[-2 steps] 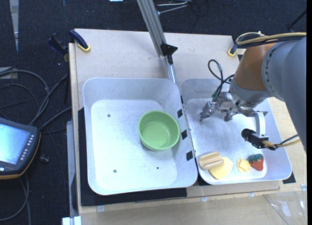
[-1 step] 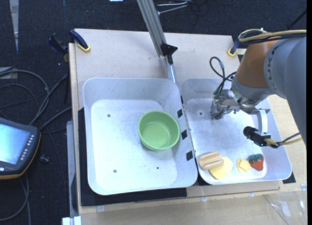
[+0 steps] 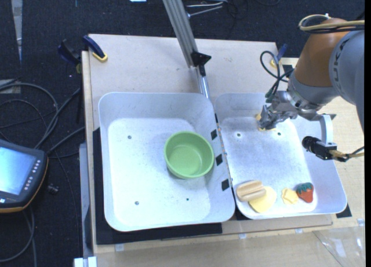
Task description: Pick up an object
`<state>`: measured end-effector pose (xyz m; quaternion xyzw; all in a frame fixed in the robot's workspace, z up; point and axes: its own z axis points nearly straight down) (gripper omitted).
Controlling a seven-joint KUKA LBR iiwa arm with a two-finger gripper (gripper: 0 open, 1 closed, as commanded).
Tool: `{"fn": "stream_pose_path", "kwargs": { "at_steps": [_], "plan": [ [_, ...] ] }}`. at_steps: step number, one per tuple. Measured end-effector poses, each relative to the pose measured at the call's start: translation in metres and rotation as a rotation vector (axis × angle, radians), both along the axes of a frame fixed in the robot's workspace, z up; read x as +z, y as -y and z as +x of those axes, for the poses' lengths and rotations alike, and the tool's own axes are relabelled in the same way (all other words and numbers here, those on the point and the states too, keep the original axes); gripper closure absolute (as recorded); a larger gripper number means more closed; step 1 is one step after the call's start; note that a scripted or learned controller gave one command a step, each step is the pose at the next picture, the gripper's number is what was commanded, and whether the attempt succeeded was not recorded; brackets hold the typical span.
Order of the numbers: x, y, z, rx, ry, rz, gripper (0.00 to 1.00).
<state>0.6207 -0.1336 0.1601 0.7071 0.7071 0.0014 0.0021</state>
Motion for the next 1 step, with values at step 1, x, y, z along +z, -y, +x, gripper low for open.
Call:
{"fn": "stream_pose_path", "kwargs": {
  "at_steps": [1],
  "plan": [
    [0.0431, -0.001, -0.0031, 0.0, -0.001, 0.0, 1.0]
  ]
}}
